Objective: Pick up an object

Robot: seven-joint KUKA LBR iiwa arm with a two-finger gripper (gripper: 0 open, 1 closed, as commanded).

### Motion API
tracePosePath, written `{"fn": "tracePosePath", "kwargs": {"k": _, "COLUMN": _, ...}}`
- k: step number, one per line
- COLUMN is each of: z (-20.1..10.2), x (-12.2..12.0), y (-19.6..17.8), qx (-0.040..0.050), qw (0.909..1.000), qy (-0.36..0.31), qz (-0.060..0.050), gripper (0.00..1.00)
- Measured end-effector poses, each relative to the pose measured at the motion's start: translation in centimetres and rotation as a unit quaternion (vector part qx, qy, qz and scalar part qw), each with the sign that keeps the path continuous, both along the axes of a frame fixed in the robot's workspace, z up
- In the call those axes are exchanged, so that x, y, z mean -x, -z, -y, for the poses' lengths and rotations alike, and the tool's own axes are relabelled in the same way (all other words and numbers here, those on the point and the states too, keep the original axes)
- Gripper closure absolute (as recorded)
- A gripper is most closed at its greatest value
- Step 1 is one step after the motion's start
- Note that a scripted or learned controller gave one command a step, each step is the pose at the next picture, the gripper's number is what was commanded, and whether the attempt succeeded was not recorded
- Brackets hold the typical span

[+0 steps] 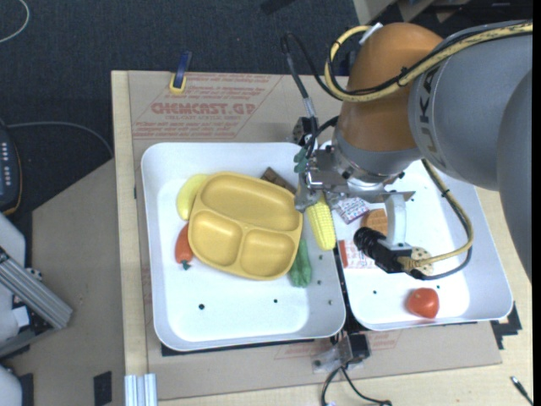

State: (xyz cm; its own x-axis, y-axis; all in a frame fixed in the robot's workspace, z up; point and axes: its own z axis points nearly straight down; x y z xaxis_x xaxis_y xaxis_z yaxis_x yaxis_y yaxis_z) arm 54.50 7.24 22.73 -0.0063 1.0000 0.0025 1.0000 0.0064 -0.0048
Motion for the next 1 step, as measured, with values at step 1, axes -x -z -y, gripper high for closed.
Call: {"fn": "tracePosePath", "kwargs": {"k": 1, "z": -0.9, "x": -0.27, "y": -0.68, "qx": 0.0009, "qw": 1.0, "qy": 0.002, "qz": 0.003, "gripper": 1.0}}
